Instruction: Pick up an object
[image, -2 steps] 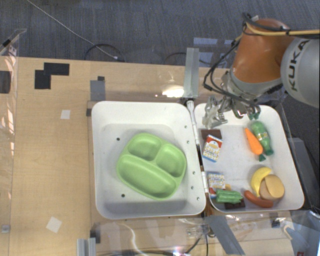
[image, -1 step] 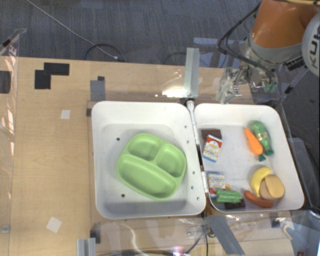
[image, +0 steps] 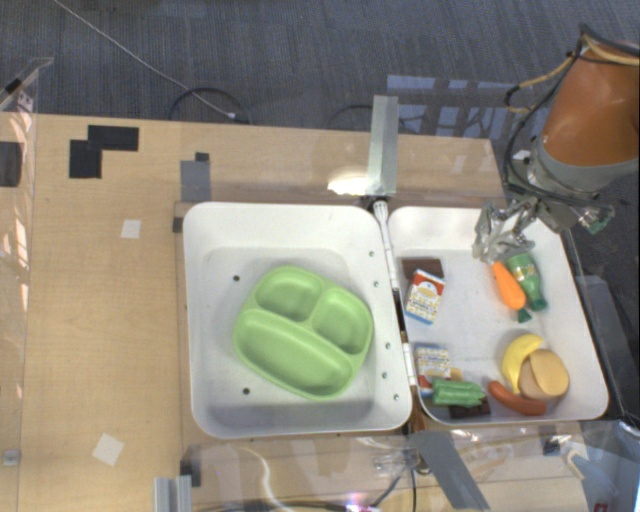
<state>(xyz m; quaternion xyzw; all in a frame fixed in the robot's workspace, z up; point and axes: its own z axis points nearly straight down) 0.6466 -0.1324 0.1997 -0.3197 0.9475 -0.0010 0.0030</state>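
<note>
My gripper (image: 500, 238) hangs over the back of the right bin (image: 462, 232), below the orange wrist band. It looks open, with nothing between its fingers. Just in front and to its right lie an orange carrot (image: 509, 285) and a green bottle (image: 528, 281), side by side. Further left lie a small white carton (image: 425, 298) and a brown bar (image: 428, 268). A banana (image: 519, 357), a round tan piece (image: 548, 375) and a red sausage (image: 517, 398) sit at the bin's front right.
A green divided plate (image: 303, 330) fills the middle of the left bin (image: 215, 240). A small printed box (image: 432, 358), green beans (image: 455, 389) and a dark piece (image: 466, 408) crowd the right bin's front left. A metal divider (image: 392, 290) runs between the bins.
</note>
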